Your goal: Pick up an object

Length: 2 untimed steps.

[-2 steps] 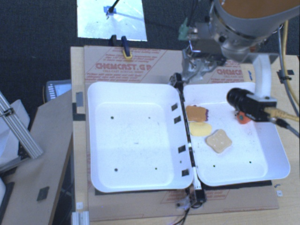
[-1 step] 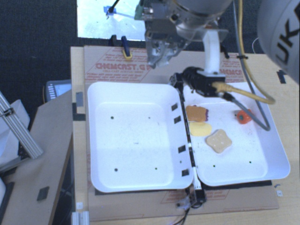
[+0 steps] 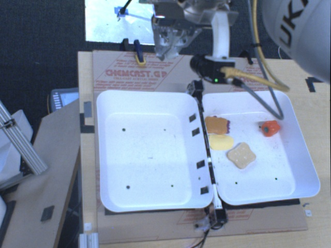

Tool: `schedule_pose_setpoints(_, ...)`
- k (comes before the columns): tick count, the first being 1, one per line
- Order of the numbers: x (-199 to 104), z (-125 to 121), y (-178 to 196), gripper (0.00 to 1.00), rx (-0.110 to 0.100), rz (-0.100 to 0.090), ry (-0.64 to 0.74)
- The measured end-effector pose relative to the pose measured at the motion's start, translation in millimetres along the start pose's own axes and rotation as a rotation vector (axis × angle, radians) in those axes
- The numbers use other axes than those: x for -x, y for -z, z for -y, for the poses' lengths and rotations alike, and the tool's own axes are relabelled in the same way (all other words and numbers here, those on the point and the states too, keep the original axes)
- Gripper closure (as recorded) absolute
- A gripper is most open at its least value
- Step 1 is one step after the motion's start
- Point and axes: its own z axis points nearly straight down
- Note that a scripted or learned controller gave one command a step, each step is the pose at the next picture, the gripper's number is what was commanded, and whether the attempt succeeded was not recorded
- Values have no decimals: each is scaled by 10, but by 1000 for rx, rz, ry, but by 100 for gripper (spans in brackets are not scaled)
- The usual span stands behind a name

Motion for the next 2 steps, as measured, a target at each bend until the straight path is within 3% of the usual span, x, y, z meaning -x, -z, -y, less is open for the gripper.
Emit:
schedule_pose_setpoints(1, 11, -164, 5, 100, 0, 0, -5)
schedule_pose_setpoints(2, 7, -157, 6, 0, -1, 0, -3)
